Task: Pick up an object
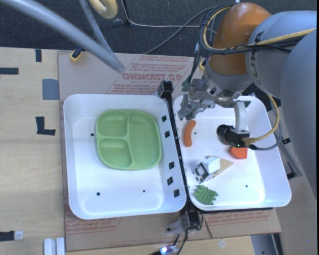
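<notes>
Hovering over the right bin [274, 193]: gripper [190, 109], just above the orange carrot [187, 134] lying near the divider. Impossible telling its state. Sitting elsewhere in that bin: orange block [239, 152], green leaf [206, 194], pale wedge [219, 165]. Resting in the left bin [77, 158]: green tray [128, 139].

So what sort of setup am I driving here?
Probably a robotics lab's bin-picking bench: two white bins side by side on taped-down cardboard, toy food like an orange carrot, and a green divided plate.
</notes>
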`<act>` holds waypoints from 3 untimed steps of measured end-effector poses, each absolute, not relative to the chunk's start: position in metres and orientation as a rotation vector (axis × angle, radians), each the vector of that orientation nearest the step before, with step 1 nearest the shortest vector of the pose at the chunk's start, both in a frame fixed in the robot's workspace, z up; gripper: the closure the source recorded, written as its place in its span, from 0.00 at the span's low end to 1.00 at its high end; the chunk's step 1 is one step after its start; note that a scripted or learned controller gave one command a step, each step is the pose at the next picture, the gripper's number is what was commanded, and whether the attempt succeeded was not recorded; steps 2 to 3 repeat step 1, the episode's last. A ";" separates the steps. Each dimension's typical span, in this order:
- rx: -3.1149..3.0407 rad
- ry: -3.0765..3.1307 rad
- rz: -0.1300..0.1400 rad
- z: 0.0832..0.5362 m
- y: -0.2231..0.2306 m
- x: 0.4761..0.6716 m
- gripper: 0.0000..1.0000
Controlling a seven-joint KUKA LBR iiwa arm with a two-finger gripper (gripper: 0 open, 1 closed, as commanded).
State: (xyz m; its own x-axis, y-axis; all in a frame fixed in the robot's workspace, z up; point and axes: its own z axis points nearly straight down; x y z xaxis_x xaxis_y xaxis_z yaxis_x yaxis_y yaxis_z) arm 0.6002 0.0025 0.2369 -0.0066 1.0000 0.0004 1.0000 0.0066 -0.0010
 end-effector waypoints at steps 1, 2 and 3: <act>-2.214 -2.226 0.003 0.238 0.055 0.594 1.00; -2.214 -2.226 0.003 0.238 0.055 0.594 1.00; -2.214 -2.226 0.003 0.238 0.055 0.594 1.00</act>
